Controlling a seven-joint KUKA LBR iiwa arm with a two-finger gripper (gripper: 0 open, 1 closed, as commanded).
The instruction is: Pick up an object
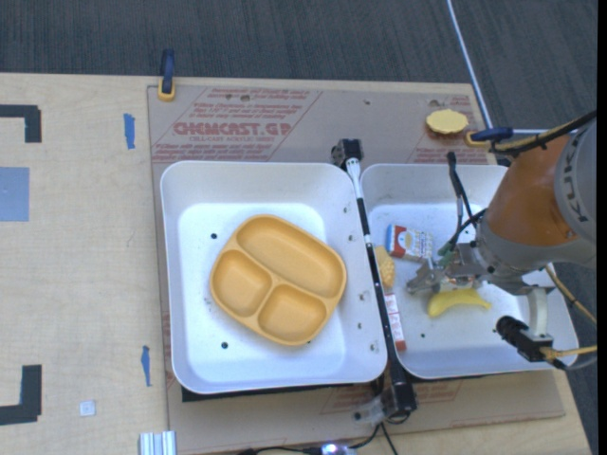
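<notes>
A curved yellow banana (457,300) lay in the right bin (455,354), just beneath the pincer (430,278). I could not tell how the pincer stood. A small red-and-white carton (409,242) lay near, behind it.

Tan three-compartment plastic plate (276,280) lying inside left shallow white bin (185,282), round yellow disc (446,121) on brown cardboard sheet (285,126) behind right bin, blue tape strips (129,131) on pale wooden benchtop (76,282), yellow-blue clamp (167,74) at cardboard's rear left corner
</notes>
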